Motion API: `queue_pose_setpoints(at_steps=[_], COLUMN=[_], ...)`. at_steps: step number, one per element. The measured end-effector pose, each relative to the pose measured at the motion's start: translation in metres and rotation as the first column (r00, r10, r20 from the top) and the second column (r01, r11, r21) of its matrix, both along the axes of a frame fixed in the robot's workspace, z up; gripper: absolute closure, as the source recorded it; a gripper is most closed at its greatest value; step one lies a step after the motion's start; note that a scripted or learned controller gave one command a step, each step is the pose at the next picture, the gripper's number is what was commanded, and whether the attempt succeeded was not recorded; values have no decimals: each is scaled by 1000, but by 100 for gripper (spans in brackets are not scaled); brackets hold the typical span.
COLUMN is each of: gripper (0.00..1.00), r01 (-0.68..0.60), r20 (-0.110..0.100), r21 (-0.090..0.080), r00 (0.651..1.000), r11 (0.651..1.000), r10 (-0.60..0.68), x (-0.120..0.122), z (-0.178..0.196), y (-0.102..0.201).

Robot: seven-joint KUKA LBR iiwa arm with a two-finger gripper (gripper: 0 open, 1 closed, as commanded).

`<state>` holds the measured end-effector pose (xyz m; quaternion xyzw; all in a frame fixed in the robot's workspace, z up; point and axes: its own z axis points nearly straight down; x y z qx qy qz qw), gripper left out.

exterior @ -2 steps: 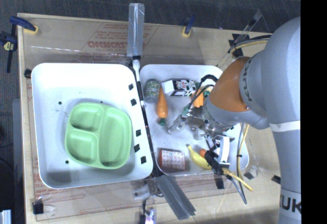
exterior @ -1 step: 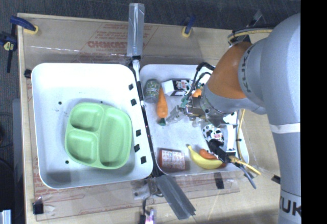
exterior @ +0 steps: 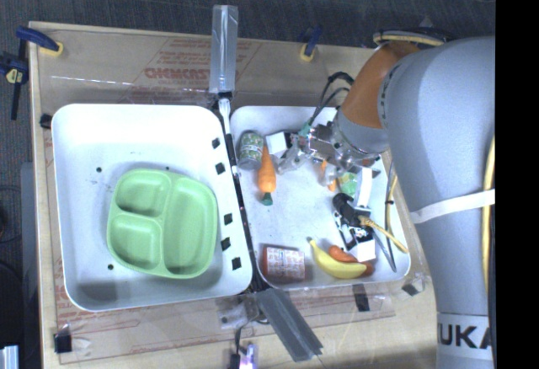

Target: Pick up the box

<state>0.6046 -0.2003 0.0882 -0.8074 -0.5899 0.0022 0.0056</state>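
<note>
Camera view: my gripper [exterior: 307, 158] is hovering, jaws spread, pinching nothing. Small white cardboard box [exterior: 275, 142] is lying just beside it, by the orange carrot [exterior: 266, 175]. Judging: centring over the box before descending.

The grey arm [exterior: 442, 148] enters from the right, its broad link running down the frame's right side from top to bottom. An orange band [exterior: 366, 93] sits above the wrist, which bends down and to the left. The gripper [exterior: 296, 155] extends leftward from the wrist at a low angle, its metal parts pointing toward the left; dark cables loop beside the wrist.
</note>
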Motion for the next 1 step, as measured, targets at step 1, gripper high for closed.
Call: queue_pose_setpoints(at_steps=[1], gripper=[0], r01=[460], r20=[-1], r21=[-15], r00=[888], r11=[888], r10=[-460], x=[13], z=[1], y=[72])
